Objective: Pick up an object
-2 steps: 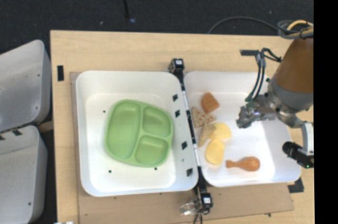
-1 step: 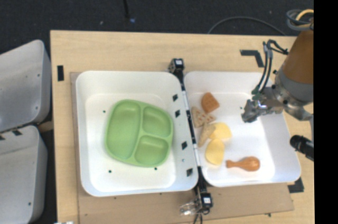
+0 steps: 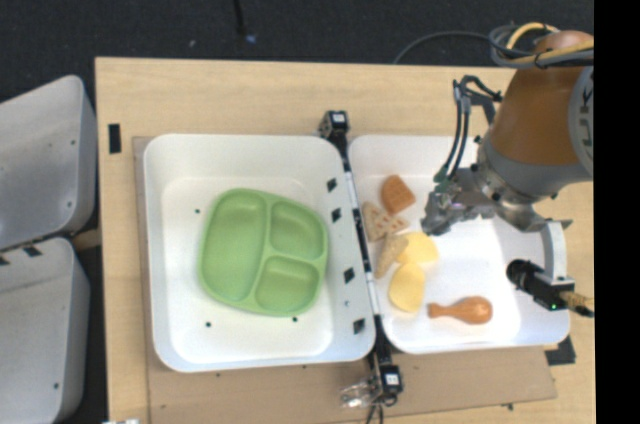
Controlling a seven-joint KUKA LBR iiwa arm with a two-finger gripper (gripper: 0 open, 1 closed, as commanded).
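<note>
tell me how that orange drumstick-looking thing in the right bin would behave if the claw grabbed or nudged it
The drumstick looks moulded and stiff, so probably it won't flop. Its rounded bulb and thin handle suggest it could pivot or roll when pushed. It lies apart from the yellow pieces, so a nudge likely moves it alone.

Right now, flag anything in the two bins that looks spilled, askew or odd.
Nothing stands out. The green divided plate lies flat in the left bin. The food pieces, among them a drumstick, sit loosely grouped in the right bin, none over a rim.
</note>
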